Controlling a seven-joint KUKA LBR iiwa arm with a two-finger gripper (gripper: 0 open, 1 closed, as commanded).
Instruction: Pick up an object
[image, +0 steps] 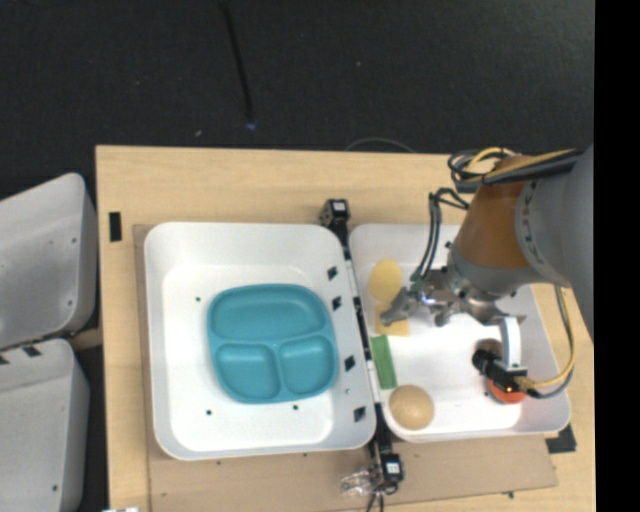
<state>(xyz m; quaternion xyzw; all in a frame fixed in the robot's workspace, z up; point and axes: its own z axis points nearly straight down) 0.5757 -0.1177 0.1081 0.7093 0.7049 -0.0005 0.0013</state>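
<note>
Gripper (398, 308) low in right bin (455, 415), finger state unclear, touching yellow object (385, 279)

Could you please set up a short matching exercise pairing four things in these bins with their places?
Things:
1. teal tray
2. green block
3. tan ball
4. yellow object

Places:
A. right bin's near left corner
B. beside the gripper, toward the right bin's far left
C. middle of the left bin
D. along the right bin's left wall

Pairs: 1-C, 2-D, 3-A, 4-B
</note>
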